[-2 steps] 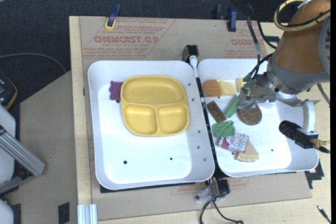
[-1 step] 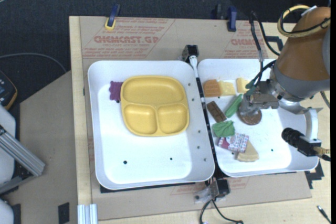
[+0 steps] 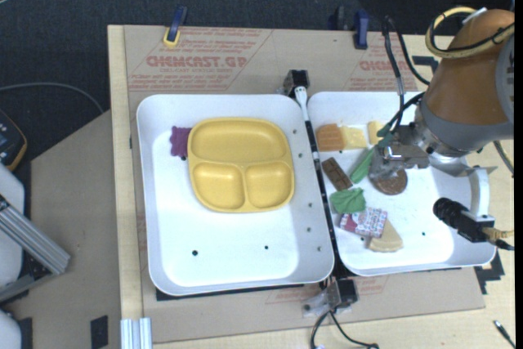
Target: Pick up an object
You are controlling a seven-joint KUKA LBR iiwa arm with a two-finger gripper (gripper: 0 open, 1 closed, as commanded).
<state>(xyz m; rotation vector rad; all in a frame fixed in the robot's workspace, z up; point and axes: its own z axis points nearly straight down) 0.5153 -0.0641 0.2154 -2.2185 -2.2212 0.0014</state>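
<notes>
The right bin holds a cluster of small objects. An orange-brown block and a pale yellow piece lie at its back. A brown bar and a green strip lie in the middle. A round brown disc sits under the arm's wrist. Toward the front are a green leaf-like piece, a red-and-white patterned packet and a tan wedge. My gripper hangs over the disc and the green strip, its fingertips hidden by the wrist.
The left bin holds a yellow divided tray with a purple object at its left edge. A black part of the arm reaches over the right bin's front right. Clamps sit on the bench's back edge.
</notes>
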